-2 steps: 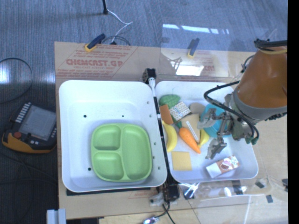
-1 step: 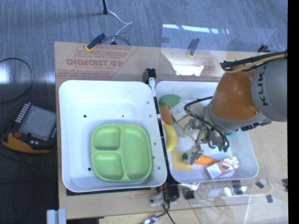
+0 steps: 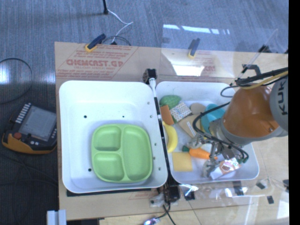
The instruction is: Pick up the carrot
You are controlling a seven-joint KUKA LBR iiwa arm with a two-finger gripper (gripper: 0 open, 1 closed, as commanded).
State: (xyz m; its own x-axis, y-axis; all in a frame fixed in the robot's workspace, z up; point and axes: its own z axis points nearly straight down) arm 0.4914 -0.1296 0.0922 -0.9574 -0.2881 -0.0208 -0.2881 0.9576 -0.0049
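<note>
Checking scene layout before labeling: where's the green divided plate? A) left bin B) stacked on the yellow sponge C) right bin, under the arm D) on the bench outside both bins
A: the green divided plate lies flat on the floor of the left bin, across the divider from the carrot and the arm over the right bin.

**Bench with two white bins**

The bench (image 3: 140, 62) is a pale brown board with red lettering near its far left edge. Two shallow white bins sit on it side by side, touching along their inner walls: the left bin (image 3: 75, 97) and the right bin (image 3: 251, 170). Two yellow-tipped clamps (image 3: 95, 41) grip the far edge.
</note>
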